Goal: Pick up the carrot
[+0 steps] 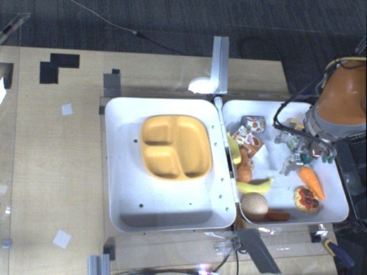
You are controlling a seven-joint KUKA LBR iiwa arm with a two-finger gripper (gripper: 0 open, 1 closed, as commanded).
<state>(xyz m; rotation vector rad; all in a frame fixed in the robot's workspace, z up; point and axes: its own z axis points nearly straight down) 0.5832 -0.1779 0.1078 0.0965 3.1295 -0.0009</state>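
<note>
Just beside the gripper point(299, 160), the carrot point(312, 182).

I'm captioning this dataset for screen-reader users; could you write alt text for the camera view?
A grey robot arm's two-finger gripper hovers just above the top end of an orange plastic carrot lying in the right shallow white bin among other toy foods. The left white bin holds a yellow three-compartment plate.

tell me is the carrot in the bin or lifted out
In the bin: the carrot lies on the right bin's floor, just below the gripper.
</note>
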